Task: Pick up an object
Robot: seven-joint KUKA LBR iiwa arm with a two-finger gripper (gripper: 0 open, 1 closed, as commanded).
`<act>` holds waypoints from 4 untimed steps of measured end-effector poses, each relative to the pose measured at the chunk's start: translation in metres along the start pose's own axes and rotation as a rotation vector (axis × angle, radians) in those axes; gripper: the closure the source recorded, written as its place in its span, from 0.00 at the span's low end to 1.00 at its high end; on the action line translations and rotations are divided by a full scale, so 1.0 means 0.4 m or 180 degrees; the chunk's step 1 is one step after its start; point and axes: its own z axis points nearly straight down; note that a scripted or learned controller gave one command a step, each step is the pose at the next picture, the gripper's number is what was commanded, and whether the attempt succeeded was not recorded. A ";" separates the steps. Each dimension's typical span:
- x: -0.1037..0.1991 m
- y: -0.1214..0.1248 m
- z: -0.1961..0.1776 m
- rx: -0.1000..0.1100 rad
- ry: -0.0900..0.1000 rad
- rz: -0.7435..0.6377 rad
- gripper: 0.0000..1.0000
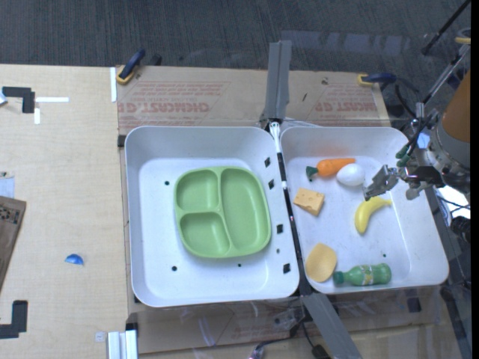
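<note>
Camera view: the end effector (392, 184) hangs over the right bin (419, 271), its two fingers spread apart with nothing between them. Directly below it, just beside the fingertips, lies a yellow banana (369, 213). To the left of the end effector sit a white egg (350, 175) and, touching the egg's far side, an orange carrot (334, 167). Further left and slightly lower rests a cheese wedge (309, 200). Well below the end effector, near the front wall, lie a yellow chip (321, 262) and a green bottle (364, 275) on its side. Far left, the left bin (150, 275) holds a green divided plate (222, 212).
</note>
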 end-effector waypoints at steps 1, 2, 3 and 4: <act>-0.002 0.025 0.348 0.0000 0.0002 -0.0320 0.00; -0.004 0.025 0.325 0.0000 0.0001 -0.0308 1.00; -0.004 0.025 0.325 0.0000 0.0001 -0.0309 0.00; 0.022 0.122 0.400 -0.0006 -0.0001 -0.0325 0.00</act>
